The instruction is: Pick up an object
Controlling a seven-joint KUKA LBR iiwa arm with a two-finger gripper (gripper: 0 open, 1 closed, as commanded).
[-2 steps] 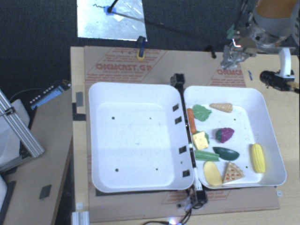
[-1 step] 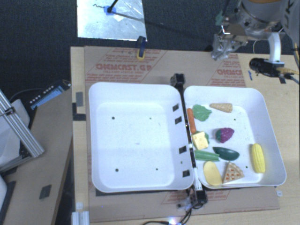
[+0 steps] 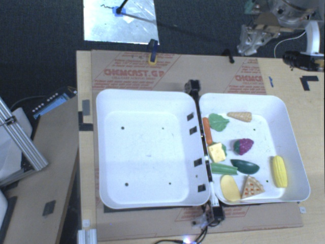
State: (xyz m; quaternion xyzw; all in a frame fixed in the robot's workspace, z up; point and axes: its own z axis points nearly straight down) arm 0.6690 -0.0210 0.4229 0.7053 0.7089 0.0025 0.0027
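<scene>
Bins, two of them, white and shallow, sit side by side on a bench seen from above at a slant. The left bin (image 3: 147,146) shows a bare white floor with a few small dark dots. The right bin (image 3: 292,136) holds a cluster of toy foods. Along its left wall lies an orange carrot (image 3: 206,130), with a green leaf (image 3: 219,121) just beside it. Near the far wall rests a tan bread wedge (image 3: 239,116). A purple grape bunch (image 3: 243,146) sits near the middle, with a yellow cheese block (image 3: 217,152) to its left. Below these lie a dark green pepper (image 3: 245,165) and a light green bean (image 3: 223,169), close together. At the near wall are a pale yellow oval (image 3: 229,188) and a lattice-topped pie slice (image 3: 251,187), touching or nearly so. A yellow corn cob (image 3: 279,171) lies toward the right wall. The gripper (image 3: 250,40) hangs at the top right, beyond the bins and well apart from every object; whether it is released or clenched cannot be told, and nothing is seen in it.
</scene>
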